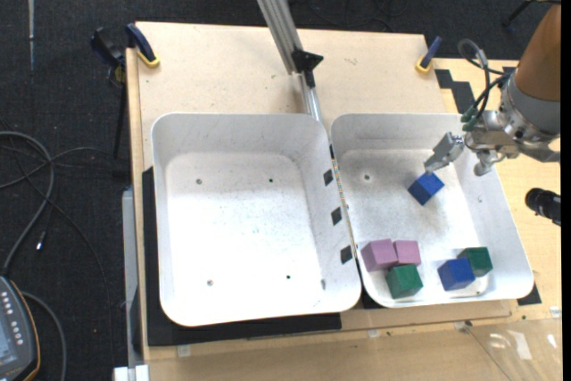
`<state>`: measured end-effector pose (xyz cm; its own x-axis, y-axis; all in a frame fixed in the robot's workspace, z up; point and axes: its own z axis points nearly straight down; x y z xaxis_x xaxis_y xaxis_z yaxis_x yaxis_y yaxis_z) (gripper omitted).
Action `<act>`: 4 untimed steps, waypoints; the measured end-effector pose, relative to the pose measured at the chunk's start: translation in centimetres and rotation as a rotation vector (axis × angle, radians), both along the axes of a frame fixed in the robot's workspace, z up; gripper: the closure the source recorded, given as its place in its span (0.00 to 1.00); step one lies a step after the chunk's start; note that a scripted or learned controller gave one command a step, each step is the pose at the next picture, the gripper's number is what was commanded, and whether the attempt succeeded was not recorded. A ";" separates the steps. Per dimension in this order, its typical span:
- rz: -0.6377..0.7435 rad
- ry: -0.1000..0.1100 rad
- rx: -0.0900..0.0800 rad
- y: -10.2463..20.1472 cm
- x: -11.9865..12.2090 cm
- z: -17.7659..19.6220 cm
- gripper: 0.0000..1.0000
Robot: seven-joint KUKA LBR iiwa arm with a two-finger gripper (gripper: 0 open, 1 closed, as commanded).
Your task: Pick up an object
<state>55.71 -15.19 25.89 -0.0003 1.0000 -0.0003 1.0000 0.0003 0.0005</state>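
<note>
Gripper [464, 152] above right bin's [500, 219] far edge; grip state: cannot tell | blue cube [426, 187] beside, ungrasped | risk: tilted cube slipping; descent missing.

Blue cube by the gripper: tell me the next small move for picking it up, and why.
Probably a short shift toward the blue cube to centre over it, then lower. The gripper sits above and just right of it in the right bin, and nothing is seen between its fingers. This cube lies apart from the pink, green and other blue cubes along the bin's near edge, so it looks like the easiest target.
</note>
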 end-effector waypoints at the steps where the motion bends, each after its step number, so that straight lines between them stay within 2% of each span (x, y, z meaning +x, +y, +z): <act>1: 0.001 0.006 0.000 -2.8 5.1 -14.1 0.00; 2: 0.006 -0.006 0.000 0.1 7.3 -8.6 0.00; 3: 0.002 -0.003 -0.001 -1.2 5.0 -14.4 0.00; 4: 0.000 -0.001 0.000 -1.2 4.9 -14.6 0.00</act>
